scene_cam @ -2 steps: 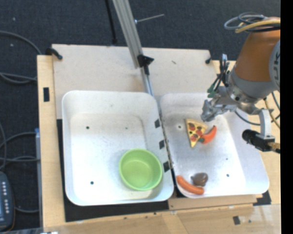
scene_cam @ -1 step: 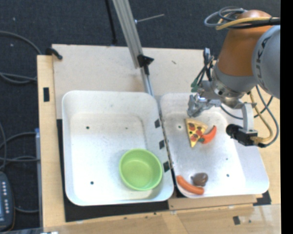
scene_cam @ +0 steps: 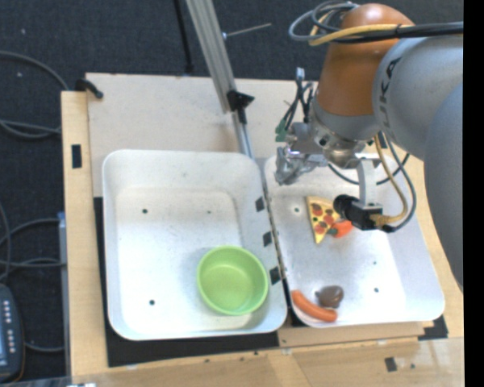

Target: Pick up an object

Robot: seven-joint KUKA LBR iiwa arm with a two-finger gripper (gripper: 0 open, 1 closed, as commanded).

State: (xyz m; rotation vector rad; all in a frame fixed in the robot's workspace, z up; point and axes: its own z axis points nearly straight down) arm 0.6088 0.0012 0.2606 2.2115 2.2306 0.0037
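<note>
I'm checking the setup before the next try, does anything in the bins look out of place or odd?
Nothing looks spilled or broken. The green bowl sits upright in the left bin. In the right bin, the toy pizza slice lies flat, and the orange sausage and a brown lump crowd its near edge.

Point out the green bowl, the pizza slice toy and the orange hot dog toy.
Round green plastic bowl [scene_cam: 232, 279], camera view: on its inner floor.
Triangular yellow pizza slice toy [scene_cam: 320, 218], camera view: on its topped middle.
Long orange hot dog toy [scene_cam: 313, 306], camera view: on its mid-length.
</note>
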